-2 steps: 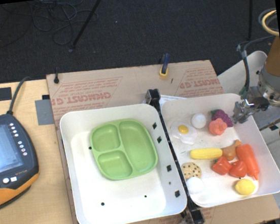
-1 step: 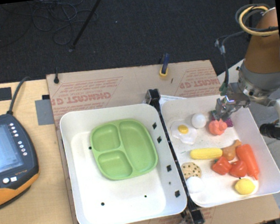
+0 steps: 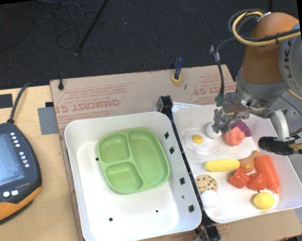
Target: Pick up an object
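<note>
Nearest, a yellow lemon [image 3: 265,200] sits below the arm [image 3: 267,58], whose claw [image 3: 219,126] points down, grip state unclear.

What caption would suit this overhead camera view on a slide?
Robot arm's claw poised over toy food in the right bin, near a pink toy; a green divided tray sits in the left bin.

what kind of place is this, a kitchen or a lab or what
Most likely a robotics lab, not a kitchen: a robot arm reaches over two white bins on cardboard, the food is plastic toys such as a corn cob, and a teach pendant sits alongside.
</note>
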Available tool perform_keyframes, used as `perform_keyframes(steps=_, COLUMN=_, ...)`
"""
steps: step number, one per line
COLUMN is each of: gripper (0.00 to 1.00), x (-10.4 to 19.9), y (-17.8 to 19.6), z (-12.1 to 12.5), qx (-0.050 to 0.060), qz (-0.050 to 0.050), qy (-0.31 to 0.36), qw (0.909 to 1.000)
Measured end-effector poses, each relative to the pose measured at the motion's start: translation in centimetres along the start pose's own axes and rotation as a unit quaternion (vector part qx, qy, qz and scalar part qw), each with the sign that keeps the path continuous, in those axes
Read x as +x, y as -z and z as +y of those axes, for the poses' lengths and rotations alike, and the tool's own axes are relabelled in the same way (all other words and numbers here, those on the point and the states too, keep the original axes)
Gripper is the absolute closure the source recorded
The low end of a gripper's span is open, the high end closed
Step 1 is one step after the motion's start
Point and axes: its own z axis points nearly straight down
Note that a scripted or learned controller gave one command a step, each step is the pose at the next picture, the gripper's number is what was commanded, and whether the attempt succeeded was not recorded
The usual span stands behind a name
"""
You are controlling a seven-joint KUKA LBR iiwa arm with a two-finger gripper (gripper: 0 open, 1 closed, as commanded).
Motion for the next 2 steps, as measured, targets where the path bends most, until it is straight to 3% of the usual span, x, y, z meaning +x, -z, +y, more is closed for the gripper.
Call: perform_keyframes(steps=2, gripper=1.0, x=10.1, y=-0.4, z=1.4, qx=0.001, qz=0.0, qy=0.0, qw=1.0)
